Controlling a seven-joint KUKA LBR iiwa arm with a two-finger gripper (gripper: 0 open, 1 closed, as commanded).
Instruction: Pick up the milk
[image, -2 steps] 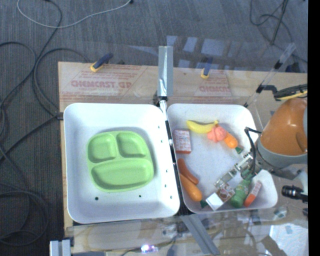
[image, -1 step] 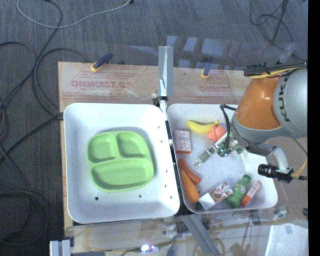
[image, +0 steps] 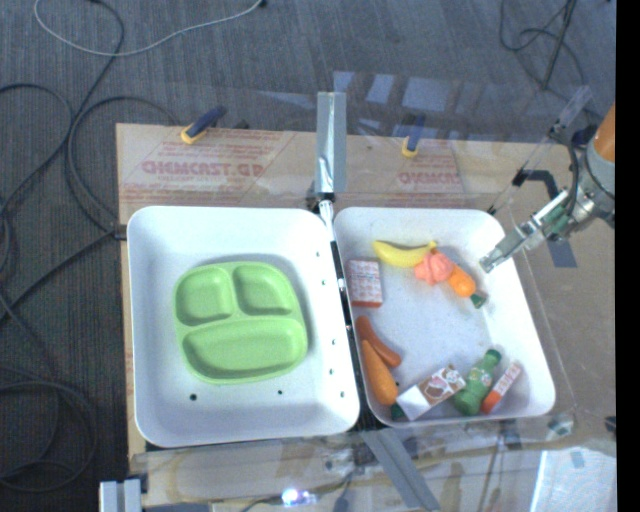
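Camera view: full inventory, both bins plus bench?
left bin: 1, white, left side of bench
right bin: 1, white, right side of bench
divided plate: 1, green, in left bin
banana: 1, yellow, right bin, far side
pink toy: 1, pink, beside banana
small carrot: 1, orange, right of pink toy
red box: 1, red and white, right bin, left wall
carrots: 2, orange, lower left of right bin
milk: 1, white and brown carton, near wall
bottle: 1, green, right of milk
clamps: 2, yellow, bench's far edge
gripper: 1, grey, above right bin's far right corner
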